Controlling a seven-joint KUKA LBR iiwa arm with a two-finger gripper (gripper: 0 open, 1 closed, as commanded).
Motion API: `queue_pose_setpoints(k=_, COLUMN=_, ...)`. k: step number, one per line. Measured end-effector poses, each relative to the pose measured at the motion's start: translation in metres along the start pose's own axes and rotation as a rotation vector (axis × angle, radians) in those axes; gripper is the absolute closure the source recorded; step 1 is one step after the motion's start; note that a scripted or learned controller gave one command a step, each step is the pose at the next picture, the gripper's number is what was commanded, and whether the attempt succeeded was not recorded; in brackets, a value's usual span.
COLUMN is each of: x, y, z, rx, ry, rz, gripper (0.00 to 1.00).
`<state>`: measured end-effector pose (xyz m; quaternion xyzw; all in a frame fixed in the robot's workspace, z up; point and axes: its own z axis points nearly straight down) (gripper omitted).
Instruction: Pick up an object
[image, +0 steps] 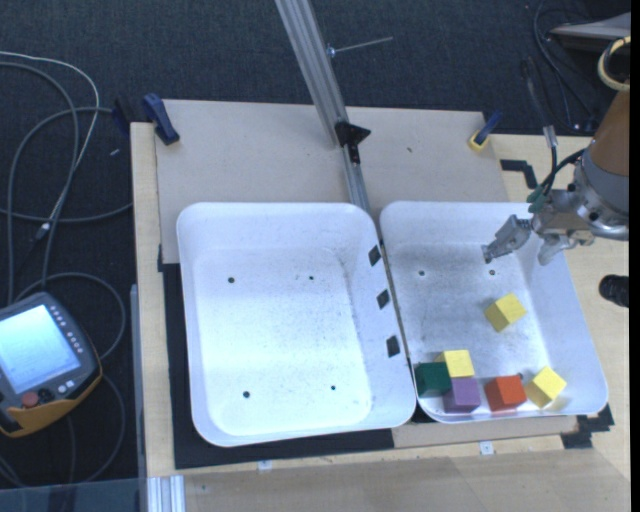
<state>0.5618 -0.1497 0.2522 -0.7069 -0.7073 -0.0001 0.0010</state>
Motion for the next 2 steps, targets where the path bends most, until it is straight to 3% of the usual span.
queue_pose_setpoints(k=1, x=-0.048, y=-0.018, z=0.077, rx=0.008, ry=0.000, rz=0.006, gripper=0.00)
queue_pose_setpoints(k=2, x=-0.030, y=0.006, z=-0.018, rx=-0.012, ry=-0.004, rz=-0.003, gripper=0.00)
